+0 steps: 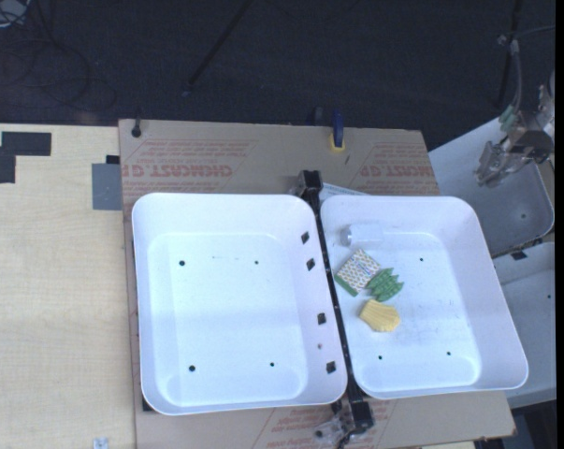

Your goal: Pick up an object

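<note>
I see my tool [506, 157] high at the right edge, well apart from both bins and outside the right bin's [487, 251] far corner; it is too small and blurred for me to tell how it stands, and nothing shows in it. So I judge the task barely begun: no object is lifted, and the whole reach, descent and grasp remain. The arm comes in from the right as a thin, upright shape, only its lower end in view, hanging above the grey surface beside the desk [57, 297]. My candidates lie together in the right bin, near its left wall: a checkered white packet [358, 270], a green leafy piece [385, 284] touching it, and a yellow lump [380, 317] just below. The left bin [151, 251] holds nothing I can make out.
</note>
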Tool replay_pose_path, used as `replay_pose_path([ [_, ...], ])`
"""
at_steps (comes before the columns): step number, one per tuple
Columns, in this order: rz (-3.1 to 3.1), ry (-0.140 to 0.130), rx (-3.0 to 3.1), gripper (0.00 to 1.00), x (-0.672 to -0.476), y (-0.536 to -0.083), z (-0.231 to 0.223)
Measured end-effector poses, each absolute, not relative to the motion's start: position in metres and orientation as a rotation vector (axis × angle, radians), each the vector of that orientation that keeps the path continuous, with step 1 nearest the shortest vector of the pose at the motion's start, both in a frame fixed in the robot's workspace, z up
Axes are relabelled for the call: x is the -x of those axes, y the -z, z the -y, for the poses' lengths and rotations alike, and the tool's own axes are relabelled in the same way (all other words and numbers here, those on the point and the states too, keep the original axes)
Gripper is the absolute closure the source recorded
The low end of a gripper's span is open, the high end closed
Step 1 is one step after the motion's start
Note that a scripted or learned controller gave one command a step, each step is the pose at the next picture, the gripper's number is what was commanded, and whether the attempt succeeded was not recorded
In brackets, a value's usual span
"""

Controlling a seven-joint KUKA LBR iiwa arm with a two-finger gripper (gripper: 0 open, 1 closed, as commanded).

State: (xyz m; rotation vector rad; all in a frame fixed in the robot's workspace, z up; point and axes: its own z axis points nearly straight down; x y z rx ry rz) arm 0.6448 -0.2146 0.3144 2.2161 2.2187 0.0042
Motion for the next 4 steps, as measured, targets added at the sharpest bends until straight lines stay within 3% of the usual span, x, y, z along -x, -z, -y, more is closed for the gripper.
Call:
replay_pose_path([
  [1,-2.229,-0.003,-2.215,1.0,-0.645,-0.346,0.137],
  [2,-2.212,-0.001,-2.227,1.0,-0.53,-0.405,0.18],
  [3,-2.23,0.004,-2.221,1.0,-0.534,-0.347,0.113],
  [4,-2.224,0.009,-2.232,1.0,-0.472,-0.283,0.135],
])
